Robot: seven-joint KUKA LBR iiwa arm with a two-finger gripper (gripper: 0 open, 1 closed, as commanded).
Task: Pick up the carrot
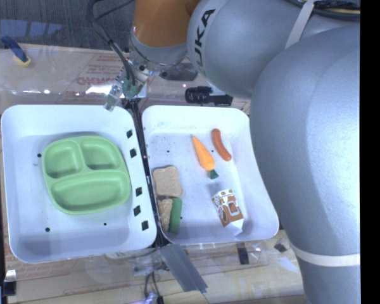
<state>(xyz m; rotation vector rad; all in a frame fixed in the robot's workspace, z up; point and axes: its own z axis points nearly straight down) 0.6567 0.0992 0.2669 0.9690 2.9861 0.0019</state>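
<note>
The carrot (204, 154) is lying in the right bin (256, 170) just left of the sausage (221, 144), so the gripper (123, 90) needs coming down clear of that. The arm is hanging over the upper middle of the frame, above the bins' far edge. Can't tell its state.

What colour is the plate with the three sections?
Light green. The divided plate sits in the left white bin, clear in the camera view.

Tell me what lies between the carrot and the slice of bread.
In the camera view, nothing but bare white floor of the right bin separates the carrot from the slice of bread; the sausage lies on the carrot's far side.
</note>
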